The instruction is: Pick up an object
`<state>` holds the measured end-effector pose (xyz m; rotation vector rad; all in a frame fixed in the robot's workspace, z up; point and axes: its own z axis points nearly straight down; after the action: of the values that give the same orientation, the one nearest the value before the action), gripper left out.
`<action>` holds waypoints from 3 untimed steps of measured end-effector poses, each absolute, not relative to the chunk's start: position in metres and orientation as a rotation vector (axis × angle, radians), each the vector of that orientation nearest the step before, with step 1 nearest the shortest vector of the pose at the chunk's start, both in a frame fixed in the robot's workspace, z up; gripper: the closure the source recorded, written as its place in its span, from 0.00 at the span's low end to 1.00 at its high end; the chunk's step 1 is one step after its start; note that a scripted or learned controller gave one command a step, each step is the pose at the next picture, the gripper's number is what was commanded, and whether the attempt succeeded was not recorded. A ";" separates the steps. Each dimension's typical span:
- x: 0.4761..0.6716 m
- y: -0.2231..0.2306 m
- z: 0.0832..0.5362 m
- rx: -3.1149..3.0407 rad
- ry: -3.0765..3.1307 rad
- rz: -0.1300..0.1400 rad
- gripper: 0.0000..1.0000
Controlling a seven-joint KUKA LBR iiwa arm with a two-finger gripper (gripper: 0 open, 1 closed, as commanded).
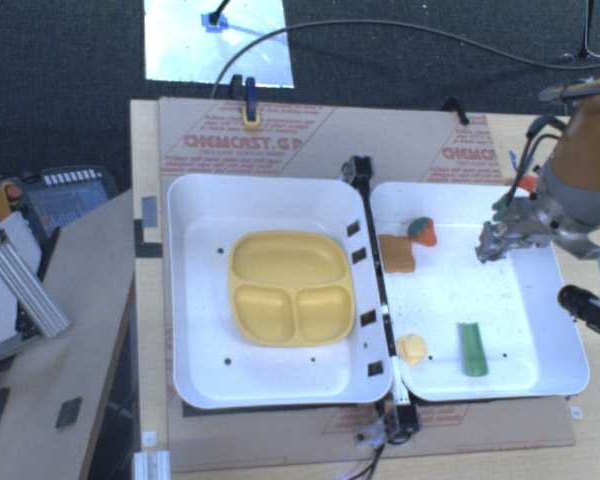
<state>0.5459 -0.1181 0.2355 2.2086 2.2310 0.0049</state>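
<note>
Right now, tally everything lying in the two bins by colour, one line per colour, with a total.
Yellow: 2, the divided plate in the left bin and a small yellow piece in the right bin
Green: 1, the green stick
Orange-brown: 1, the orange block
Red with a green top: 1, the small red fruit
Total: 5

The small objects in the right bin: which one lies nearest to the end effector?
The small round red and green piece, at the bin's upper left. The orange-brown block beside it, the green stick and the pale yellow lump lie farther from the end effector.
</note>
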 end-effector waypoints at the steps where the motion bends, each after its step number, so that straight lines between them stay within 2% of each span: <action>1: 0.562 -0.069 0.244 2.210 2.232 0.005 1.00; 2: 0.579 -0.018 0.250 2.210 2.232 0.006 1.00; 3: 0.595 0.039 0.234 2.210 2.232 0.003 1.00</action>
<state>0.5950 0.0385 0.2336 2.2104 2.2318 0.0034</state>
